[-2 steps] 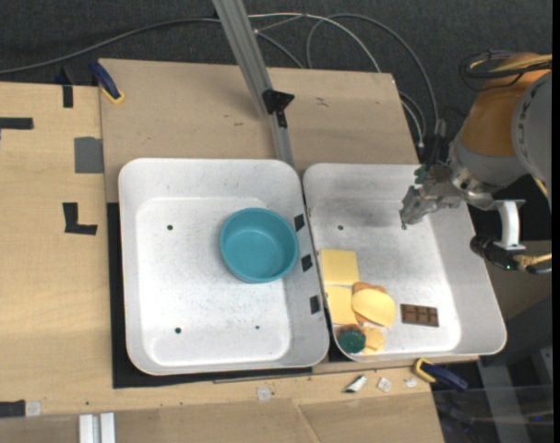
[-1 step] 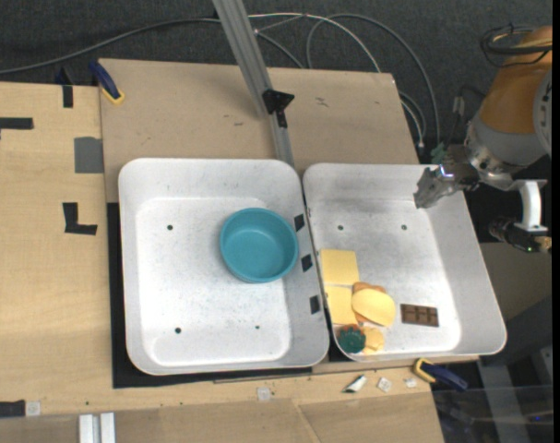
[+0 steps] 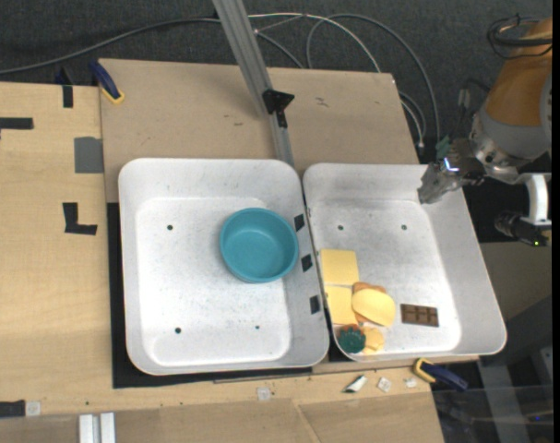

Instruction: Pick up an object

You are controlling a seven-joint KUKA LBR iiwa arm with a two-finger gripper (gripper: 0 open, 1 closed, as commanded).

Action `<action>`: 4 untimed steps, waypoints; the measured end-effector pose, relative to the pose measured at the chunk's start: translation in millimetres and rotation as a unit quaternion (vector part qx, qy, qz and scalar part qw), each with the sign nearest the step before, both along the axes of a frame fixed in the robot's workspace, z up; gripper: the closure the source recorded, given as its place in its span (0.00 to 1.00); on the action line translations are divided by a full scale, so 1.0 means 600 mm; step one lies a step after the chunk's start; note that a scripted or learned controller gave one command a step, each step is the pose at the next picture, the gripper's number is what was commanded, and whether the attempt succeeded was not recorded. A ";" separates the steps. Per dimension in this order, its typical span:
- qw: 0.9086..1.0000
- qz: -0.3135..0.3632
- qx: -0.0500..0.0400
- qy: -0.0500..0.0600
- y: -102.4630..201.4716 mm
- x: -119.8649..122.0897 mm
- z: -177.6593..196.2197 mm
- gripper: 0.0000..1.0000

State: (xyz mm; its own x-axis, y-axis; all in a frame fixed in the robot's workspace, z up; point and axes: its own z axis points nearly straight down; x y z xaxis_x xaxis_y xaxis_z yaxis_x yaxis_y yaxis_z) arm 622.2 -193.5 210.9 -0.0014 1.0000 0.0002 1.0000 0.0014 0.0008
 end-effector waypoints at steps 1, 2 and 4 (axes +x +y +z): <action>1.000 0.002 0.000 0.002 0.081 -0.011 -0.012 1.00; 1.000 0.002 0.001 0.002 0.169 -0.031 -0.018 1.00; 1.000 0.003 0.001 0.002 0.357 -0.048 -0.003 1.00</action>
